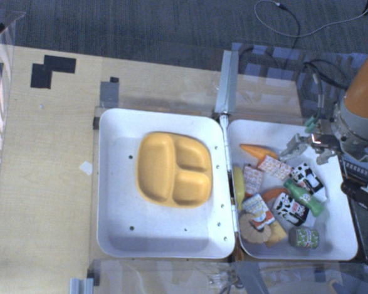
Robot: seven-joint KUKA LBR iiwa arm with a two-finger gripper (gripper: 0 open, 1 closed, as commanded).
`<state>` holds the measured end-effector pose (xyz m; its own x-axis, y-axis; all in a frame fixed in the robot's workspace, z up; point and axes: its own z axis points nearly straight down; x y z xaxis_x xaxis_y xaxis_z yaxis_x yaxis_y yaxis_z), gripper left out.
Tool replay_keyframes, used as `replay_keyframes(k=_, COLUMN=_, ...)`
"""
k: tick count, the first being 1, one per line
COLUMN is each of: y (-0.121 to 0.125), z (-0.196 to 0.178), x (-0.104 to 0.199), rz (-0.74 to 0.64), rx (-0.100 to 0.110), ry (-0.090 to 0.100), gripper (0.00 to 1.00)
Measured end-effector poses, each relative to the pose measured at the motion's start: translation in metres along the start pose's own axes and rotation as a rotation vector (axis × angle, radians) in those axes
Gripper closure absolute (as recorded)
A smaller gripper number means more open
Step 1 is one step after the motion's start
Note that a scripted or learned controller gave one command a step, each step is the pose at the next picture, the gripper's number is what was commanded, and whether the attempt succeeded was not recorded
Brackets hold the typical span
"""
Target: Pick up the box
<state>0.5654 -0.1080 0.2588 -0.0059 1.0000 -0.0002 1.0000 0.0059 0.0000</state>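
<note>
The right bin holds a heap of toy groceries. Two small pink-and-white patterned boxes lie near its middle, one just below an orange carrot, the other to its lower left. Two black-and-white cow-print cartons lie right of them, with a green bottle between. My gripper hangs over the bin's upper right part, above the upper carton and right of the upper box. Its two grey fingers stand apart, open, with nothing between them.
The left bin bears a yellow compartment tray. A yellow banana lies along the right bin's left wall. A round cookie and a green can sit at its front. A metal divider stands between the bins at the back.
</note>
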Motion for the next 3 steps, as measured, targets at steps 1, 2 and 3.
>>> replay_keyframes(k=1, y=0.032, z=0.141, x=0.002, rz=0.077, rx=-0.002, ry=0.001, gripper=0.00)
replay_keyframes(k=2, y=0.037, z=0.172, x=-0.024, rz=0.161, rx=-0.007, ry=0.003, gripper=0.00)
replay_keyframes(k=3, y=0.056, z=0.159, x=-0.019, rz=0.034, rx=-0.002, ry=0.000, gripper=0.00)
